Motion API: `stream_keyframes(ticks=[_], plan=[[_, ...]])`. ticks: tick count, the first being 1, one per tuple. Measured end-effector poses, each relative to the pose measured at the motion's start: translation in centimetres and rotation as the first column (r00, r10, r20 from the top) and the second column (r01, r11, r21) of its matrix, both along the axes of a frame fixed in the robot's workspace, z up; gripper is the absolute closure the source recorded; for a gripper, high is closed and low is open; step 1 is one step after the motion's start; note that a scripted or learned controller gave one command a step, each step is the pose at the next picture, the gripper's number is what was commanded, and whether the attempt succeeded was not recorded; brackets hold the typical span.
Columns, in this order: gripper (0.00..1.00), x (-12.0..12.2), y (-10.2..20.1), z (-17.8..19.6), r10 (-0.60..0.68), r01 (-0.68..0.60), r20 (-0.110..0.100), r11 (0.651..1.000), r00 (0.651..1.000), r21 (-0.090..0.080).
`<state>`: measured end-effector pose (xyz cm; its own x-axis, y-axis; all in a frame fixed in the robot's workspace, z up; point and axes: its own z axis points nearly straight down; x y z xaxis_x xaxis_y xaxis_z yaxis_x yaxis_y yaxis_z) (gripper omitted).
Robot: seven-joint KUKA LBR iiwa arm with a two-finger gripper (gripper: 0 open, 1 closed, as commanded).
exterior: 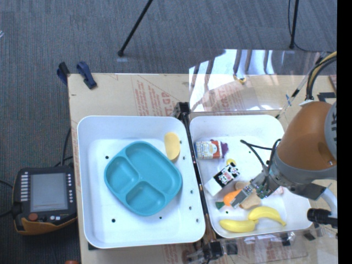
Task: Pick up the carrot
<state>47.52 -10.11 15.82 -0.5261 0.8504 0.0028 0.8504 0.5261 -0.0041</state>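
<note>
The orange carrot point(227, 197) with a green stub end lies in the right bin point(275, 126), near its front left. My gripper point(242, 196) reaches in from the right and is low over the carrot's right end, covering part of it. The grey arm with its orange band point(308, 139) fills the bin's right side.
Around the carrot lie a black-and-white carton point(226, 176), a small juice box point(209, 148), a tan piece point(252, 203) and a yellow banana point(253, 220) at the front. The left bin point(91, 202) holds a blue divided plate point(143, 177) and a yellow item point(172, 146).
</note>
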Motion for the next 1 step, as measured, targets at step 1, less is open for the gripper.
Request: stream_keyframes(ticks=[1], plan=[[0.0,0.3,0.94,-6.92,-0.154,0.154,0.011,0.988,0.988,-0.001]])
